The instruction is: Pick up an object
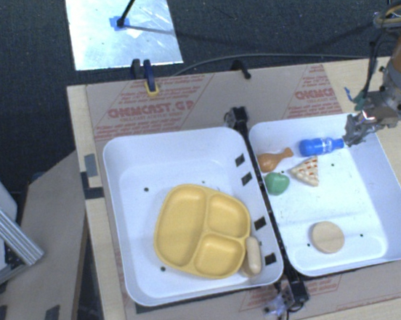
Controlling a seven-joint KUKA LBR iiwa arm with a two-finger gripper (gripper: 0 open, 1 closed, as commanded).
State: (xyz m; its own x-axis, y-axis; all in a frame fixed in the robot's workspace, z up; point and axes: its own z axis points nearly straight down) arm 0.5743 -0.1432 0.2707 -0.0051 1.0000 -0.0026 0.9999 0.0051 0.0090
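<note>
a pale wooden bench (61, 210) stands on dark carpet (12, 63), with a shiny metal sheet (121, 27) lying beyond it.

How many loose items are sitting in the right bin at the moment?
5. A blue bottle at the far side beside the tool, a drumstick far-left, a green piece below it, a pizza slice mid-bin, and a tan round disc near the front.

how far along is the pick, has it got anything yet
Nothing looks lifted: the bottle, drumstick, pizza slice and disc all lie in the right bin. The pincer is at the bottle's end. Grasp and lift remain.
</note>
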